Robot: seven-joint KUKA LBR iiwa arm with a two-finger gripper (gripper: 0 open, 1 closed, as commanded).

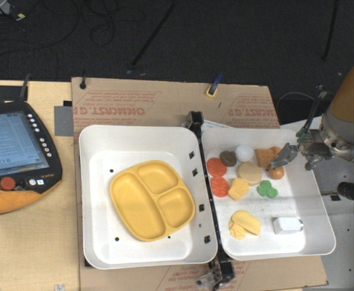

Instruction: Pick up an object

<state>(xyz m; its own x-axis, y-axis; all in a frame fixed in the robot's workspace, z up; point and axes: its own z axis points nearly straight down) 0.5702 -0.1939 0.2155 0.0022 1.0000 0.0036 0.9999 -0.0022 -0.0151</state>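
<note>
**A:** Which piece is nearest to being taken, and where is it found?

**B:** The two-finger gripper (pixel 299 153) is seen over the upper right of the right-hand shallow white bin (pixel 320 214), just beside a small orange rounded toy piece (pixel 276 173) and an orange wedge-shaped toy piece (pixel 265 156). The fingers appear spread, with nothing pinched between them.

**A:** How would such a piece be expected to handle?

**B:** It is judged to be light, stiff moulded plastic, smooth and likely slippery, not fragile. A hold across its narrow sides would be advised, since rounded tops may be squeezed out. The beige round toy biscuit (pixel 249 173) and green lumpy toy vegetable (pixel 267 190) are crowded close by, so little room is left for the fingers.

**A:** Is any writing legible?

**B:** Red lettering is printed upside down on the brown cardboard sheet (pixel 140 99) behind the bins; it cannot be read with certainty. The text on the screen of the grey and orange handheld control pendant (pixel 16 153) is too small to be made out.
</note>
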